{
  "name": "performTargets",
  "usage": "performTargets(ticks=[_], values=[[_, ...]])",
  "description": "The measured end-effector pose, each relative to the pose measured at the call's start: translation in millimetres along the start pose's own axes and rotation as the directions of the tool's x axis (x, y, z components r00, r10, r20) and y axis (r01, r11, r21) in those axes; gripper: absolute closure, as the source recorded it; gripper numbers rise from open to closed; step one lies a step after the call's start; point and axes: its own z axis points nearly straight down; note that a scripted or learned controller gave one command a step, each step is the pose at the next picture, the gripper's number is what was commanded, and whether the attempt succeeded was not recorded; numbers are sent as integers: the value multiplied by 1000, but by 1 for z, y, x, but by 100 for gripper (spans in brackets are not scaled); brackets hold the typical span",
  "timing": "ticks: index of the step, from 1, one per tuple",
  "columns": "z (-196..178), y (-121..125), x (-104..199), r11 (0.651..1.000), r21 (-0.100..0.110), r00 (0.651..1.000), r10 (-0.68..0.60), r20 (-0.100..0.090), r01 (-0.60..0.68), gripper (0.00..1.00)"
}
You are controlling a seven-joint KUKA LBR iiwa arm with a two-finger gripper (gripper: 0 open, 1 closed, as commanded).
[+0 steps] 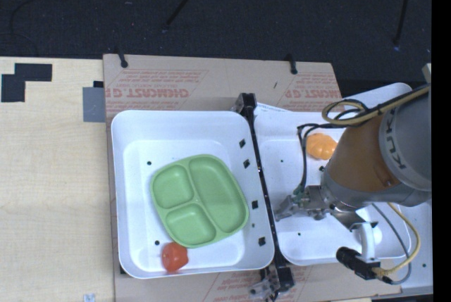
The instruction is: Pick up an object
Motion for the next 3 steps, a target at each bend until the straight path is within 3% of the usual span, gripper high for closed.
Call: performTargets(ticks=[1,3], values=[[-12,1,-1,1000,-2,1000,7,0,-7,100],[-121,0,-7,1000,-6,1000,-1,2,1,100]])
